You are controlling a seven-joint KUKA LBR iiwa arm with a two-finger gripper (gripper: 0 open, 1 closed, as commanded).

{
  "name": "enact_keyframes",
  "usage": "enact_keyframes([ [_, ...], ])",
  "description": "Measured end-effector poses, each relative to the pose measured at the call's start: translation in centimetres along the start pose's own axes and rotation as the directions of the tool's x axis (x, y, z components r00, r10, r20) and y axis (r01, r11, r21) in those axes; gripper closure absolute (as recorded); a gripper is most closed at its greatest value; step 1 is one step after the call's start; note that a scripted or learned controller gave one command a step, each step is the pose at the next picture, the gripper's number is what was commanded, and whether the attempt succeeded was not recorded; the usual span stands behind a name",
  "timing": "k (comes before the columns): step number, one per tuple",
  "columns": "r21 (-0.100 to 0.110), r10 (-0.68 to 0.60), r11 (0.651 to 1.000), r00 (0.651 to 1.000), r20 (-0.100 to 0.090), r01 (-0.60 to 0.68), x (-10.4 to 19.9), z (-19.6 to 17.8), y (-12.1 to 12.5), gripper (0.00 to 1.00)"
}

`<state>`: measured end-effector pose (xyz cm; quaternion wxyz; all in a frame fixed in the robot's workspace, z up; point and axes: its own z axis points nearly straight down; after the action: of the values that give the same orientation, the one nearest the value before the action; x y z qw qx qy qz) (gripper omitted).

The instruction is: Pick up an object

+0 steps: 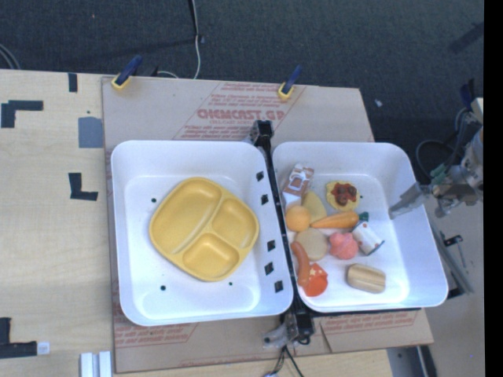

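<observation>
Pincer (405, 203): seen at the right edge of the right bin (397, 157), a grey tapered part reaching leftward over the bin's right rim from a cluster of wiring and hardware beyond the table. Whether it is apart or together cannot be told from here; nothing is visible in its grasp, and it stands well clear of every item.

Nearest items, moving leftward: a small white bottle-like object (368, 238) lying tilted, touching a pink ball (343, 246); above them a carrot (335, 221) lying roughly level, and a yellow-and-red piece resembling a pizza slice (343, 194) near the bin's upper middle. Toward the near rim lies a bread roll (366, 278), apart from the rest.

Further left, against the divider: a small carton (297, 181) at the top, a pale yellow-green piece (315, 205) beside an orange (297, 218), a beige round piece (313, 244), a sausage (300, 259) and a red tomato-like item (314, 283) at the bottom.

Left bin (126, 163): holds a yellow compartment tray (204, 228), lying flat and turned at an angle.

Both bins rest on a cardboard sheet (228, 112) clamped at its far edge.

Progress: judged from this arrangement, the pick is not yet made. All candidate objects lie in the right bin; the approach over one of them, the descent, the closing and the lift all remain. The bread roll, lying alone, looks the least crowded target.
</observation>
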<state>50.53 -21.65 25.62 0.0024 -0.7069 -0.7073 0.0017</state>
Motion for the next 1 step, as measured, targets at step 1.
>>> enact_keyframes([
  [1, -0.02, -0.002, 1.0, 1.0, 0.001, 0.002, 3.7, 15.37, 6.56, 0.0],
])
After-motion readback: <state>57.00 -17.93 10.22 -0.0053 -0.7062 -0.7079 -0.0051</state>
